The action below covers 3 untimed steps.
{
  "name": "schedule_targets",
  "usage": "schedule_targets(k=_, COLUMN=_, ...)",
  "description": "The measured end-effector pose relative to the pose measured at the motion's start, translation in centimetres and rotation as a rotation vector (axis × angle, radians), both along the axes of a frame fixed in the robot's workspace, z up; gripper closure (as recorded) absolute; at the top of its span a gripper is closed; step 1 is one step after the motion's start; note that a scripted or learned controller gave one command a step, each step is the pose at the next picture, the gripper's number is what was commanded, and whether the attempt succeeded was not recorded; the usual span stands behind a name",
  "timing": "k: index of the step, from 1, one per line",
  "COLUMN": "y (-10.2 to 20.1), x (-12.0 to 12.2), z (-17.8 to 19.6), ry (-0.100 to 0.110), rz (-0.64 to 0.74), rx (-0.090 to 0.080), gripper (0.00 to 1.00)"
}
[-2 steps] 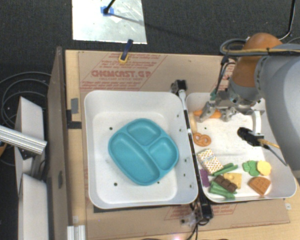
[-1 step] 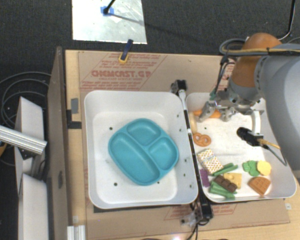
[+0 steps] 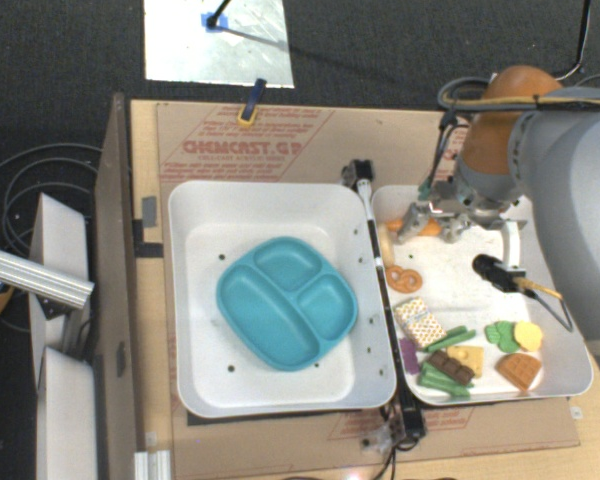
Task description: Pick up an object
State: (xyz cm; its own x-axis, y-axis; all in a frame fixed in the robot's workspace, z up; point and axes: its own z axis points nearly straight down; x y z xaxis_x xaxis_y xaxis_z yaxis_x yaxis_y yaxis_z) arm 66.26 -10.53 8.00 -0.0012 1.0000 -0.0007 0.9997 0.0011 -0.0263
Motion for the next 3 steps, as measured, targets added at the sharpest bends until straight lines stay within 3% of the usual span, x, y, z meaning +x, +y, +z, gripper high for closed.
schedule_targets(k=3, y=0.46, x=0.2, z=0.17, ry=-0.009, rz=0.002, rx=-0.002, gripper=0.0)
